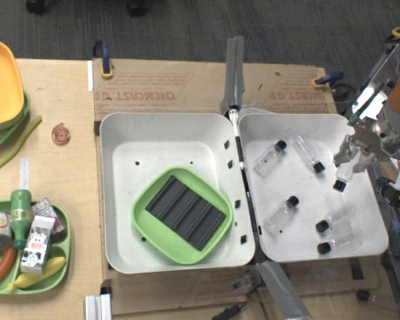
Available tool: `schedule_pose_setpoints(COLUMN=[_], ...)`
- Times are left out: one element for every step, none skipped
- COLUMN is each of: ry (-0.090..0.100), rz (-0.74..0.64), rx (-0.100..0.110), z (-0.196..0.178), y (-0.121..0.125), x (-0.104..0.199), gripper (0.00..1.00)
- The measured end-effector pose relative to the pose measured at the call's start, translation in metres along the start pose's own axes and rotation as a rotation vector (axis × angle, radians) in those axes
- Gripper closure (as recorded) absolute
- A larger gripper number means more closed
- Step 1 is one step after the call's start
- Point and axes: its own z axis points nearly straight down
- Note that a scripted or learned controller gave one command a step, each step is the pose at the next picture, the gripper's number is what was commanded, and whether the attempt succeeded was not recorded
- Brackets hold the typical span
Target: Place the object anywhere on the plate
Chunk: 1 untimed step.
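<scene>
— Over at the right bin's [380,245] far edge, what is the gripper [350,160] doing?
— It hangs above the bin, and a clear vial with a black cap [343,179] sits between its fingers, cap end down.
— And the plate?
— The green plate [147,229] lies in the left bin [120,152], carrying a dark ribbed insert [187,210], well apart from the gripper.
— Anything else in the right bin?
— Several more clear vials [269,158], scattered flat.
</scene>
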Motion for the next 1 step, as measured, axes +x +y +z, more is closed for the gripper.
schedule_pose_setpoints(ry=[0.0], rz=[0.001], rx=[0.0], z=[-0.0001], y=[0.0001], x=[-0.0001], gripper=[0.0])
